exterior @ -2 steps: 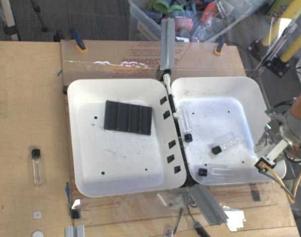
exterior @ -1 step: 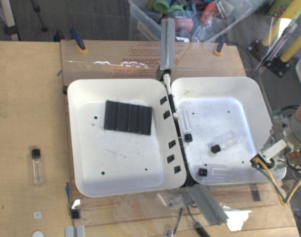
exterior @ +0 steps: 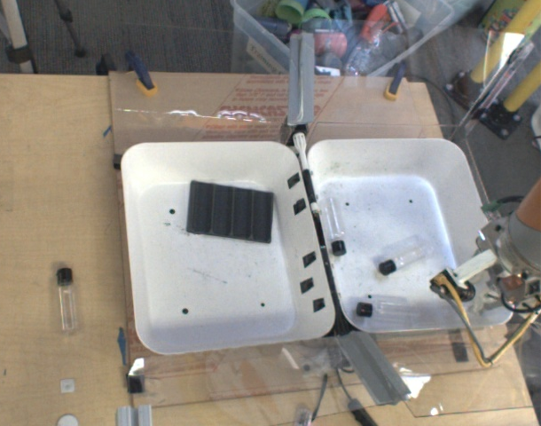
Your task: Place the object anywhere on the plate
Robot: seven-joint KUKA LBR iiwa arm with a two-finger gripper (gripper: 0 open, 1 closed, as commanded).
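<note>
Lowest of the task's things, a clear black-capped vial point(exterior: 383, 307) lies flat in the right bin point(exterior: 430, 162), near its lower rim. A second vial point(exterior: 403, 256) lies just above it and a third vial point(exterior: 333, 227) lies by the divider. It looks light, stiff, slick and apt to roll, perhaps fragile, so take it across mid-barrel. At the bin's lower right corner sits the hand point(exterior: 501, 282); I cannot tell its opening. The plate point(exterior: 231, 211), black and ribbed, lies in the left bin point(exterior: 146, 176).

The claw point(exterior: 512, 272), blurred, is cut off at the frame's right edge. Left of it, a clear vial point(exterior: 409, 254) (black cap aside) nearly vanishes against the white bin point(exterior: 377, 162). Far up-left of the claw, a cluttered tub point(exterior: 341, 11) is cropped by the top edge.
</note>
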